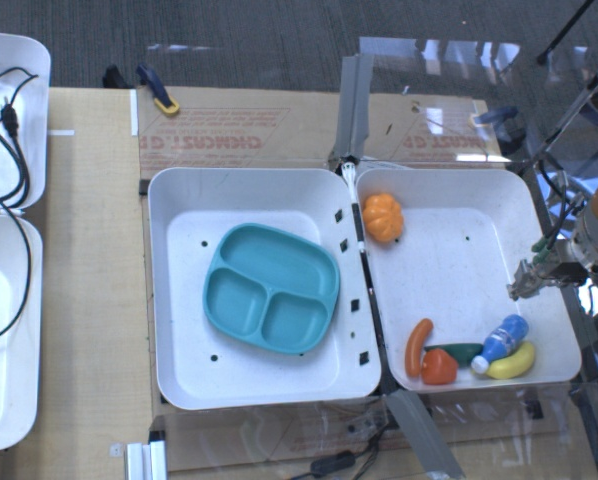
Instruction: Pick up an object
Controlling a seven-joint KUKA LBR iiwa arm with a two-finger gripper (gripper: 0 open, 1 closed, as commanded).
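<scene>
Two shallow white bins sit side by side on the bench. The left bin (169, 298) fills the centre of the frame and holds a teal plate (271, 288) with three compartments, lying flat and slightly turned. The right bin (449, 258) holds several small toy items. An orange pumpkin (383, 217) rests in its upper left corner, close to the divider between the bins. Along the lower edge of that bin lies a cluster: an orange-red sausage (417, 346) standing at a slant, a red tomato (439, 367) just beside it, a dark green item (460, 351) behind the tomato, a small blue and white bottle (500, 340) lying on its side, and a yellow banana (509, 362) touching the bottle. The gripper (535, 276) hangs at the right edge of the frame, over the right rim of the right bin, above and apart from the cluster; whether it is spread or pressed together cannot be told, and nothing is seen pinched in it. At the upper left of the bench lies a blue and yellow clamp (157, 90).
</scene>
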